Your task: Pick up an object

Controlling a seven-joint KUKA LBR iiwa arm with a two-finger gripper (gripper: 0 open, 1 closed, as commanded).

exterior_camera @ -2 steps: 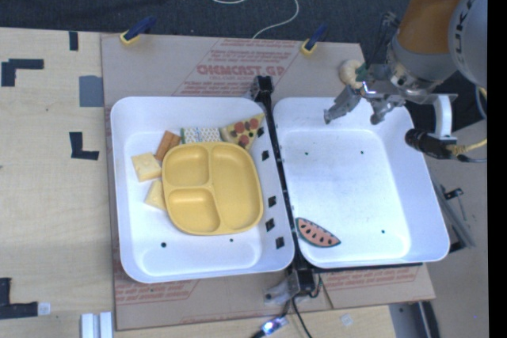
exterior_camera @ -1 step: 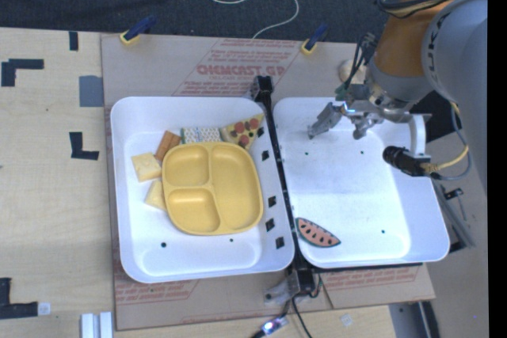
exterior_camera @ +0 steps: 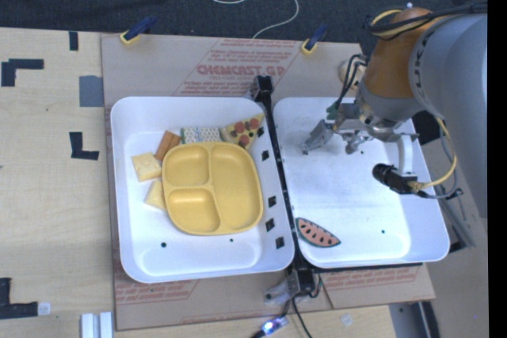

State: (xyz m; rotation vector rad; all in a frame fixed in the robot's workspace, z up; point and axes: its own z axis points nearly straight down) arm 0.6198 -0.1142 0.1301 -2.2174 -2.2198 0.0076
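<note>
A watermelon slice toy [exterior_camera: 317, 234] lies near the front left corner of the right bin [exterior_camera: 396, 245]. In the left bin [exterior_camera: 135, 237] sits a yellow divided plate [exterior_camera: 212, 187], with cracker and sandwich pieces [exterior_camera: 149, 166] to its left and a pizza slice toy [exterior_camera: 244, 130] behind it. My gripper [exterior_camera: 333, 138] hangs over the far part of the right bin, its fingers spread apart with nothing between them. It is well behind the watermelon slice.
The grey arm with its orange band [exterior_camera: 396, 59] covers the right bin's far right corner. A black divider [exterior_camera: 273, 162] runs between the bins. A white cable [exterior_camera: 253, 0] loops on the dark floor behind the bench.
</note>
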